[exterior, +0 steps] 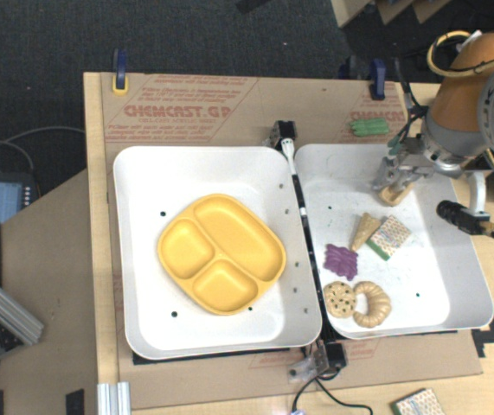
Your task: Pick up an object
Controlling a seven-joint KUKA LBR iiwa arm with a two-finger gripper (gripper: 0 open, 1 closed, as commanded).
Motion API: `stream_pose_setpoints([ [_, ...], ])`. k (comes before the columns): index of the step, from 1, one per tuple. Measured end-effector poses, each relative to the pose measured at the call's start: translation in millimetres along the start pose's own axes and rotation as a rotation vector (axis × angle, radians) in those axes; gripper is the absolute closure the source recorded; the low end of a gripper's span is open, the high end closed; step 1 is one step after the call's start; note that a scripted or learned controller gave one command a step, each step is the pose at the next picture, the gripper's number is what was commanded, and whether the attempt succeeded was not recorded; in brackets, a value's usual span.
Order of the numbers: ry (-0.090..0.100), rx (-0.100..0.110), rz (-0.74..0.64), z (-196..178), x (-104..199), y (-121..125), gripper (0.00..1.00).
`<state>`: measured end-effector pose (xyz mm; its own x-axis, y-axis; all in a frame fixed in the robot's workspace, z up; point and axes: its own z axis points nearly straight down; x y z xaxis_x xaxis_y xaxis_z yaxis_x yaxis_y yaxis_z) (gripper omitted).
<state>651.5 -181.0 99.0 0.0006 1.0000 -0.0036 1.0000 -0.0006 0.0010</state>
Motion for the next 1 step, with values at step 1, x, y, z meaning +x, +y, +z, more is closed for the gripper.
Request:
stream_pose_setpoints([
  [1, 0.006, -0.005, -0.010, -92.3, 111.7, -27.2, 1.00],
])
